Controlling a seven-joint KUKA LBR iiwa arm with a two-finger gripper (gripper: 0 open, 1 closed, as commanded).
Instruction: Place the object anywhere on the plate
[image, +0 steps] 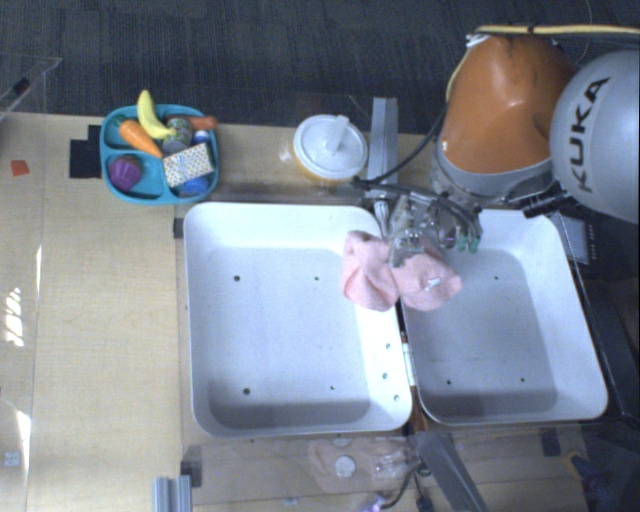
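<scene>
Gripper (405, 243) fingers clamped on one pink cloth (395, 275), draped across two white bins (250, 400).

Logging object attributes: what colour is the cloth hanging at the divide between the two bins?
Pink: the cloth reads clearly in the camera view.

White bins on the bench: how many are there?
2. The left bin and the right bin sit side by side; a pink cloth drapes over their shared edge below the gripper.
</scene>
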